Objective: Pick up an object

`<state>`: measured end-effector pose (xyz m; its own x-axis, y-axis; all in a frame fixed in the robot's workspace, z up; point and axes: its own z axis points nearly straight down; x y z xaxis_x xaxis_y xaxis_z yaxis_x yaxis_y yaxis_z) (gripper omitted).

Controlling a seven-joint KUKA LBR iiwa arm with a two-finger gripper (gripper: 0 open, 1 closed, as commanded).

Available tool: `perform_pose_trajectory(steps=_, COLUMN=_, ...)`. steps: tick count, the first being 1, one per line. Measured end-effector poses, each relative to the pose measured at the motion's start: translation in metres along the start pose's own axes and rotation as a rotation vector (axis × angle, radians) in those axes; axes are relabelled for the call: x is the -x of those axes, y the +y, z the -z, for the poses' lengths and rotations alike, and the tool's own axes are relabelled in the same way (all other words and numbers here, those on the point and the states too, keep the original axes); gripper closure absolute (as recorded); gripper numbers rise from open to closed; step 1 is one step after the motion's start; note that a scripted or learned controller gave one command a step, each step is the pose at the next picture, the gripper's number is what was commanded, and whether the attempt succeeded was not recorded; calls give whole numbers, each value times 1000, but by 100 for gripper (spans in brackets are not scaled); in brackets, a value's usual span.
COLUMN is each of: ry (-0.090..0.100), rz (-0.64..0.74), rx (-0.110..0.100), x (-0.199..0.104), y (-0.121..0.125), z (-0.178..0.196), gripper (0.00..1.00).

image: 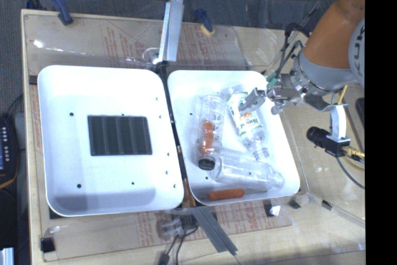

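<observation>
We are looking down on a bench [37,34] that is carrying two shallow white bins side by side. The left bin [62,96] is showing a dark ribbed panel [120,134] set in its floor. The right bin [186,96] is holding all the loose objects. The grey arm [338,34], with its orange band, is reaching in from the right and hanging over the upper right corner of the right bin.

Inside that bin, a clear plastic bottle [248,172] is lying on its side across the lower part, its dark cap [206,164] pointing left. A second clear bottle with orange contents [208,127] is lying lengthwise toward the bin's left wall. A small bottle with a white and green label [248,124] is lying tilted just right of it, under the gripper. An orange sausage-shaped piece [226,194] is resting along the bottom wall.

The gripper [263,96] is hovering just above the top end of the labelled bottle, near the bin's right rim. We cannot tell whether its fingers are apart or together, as the metal parts are blurring into the clear plastic beneath. We are seeing nothing plainly between them.
</observation>
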<state>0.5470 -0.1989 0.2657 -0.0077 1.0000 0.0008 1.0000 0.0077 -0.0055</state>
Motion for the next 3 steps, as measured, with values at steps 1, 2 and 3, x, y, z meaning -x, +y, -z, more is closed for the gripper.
perform_pose_trajectory(steps=1, ry=0, rz=17, rx=-2, x=-73, y=18, z=-138, gripper=0)
perform_pose_trajectory(steps=2, ry=-9, rz=53, rx=8, x=-81, y=1, z=-172, gripper=0)
perform_pose_trajectory(steps=3, ry=-5, rz=61, rx=5, x=-84, y=2, z=-162, gripper=100)
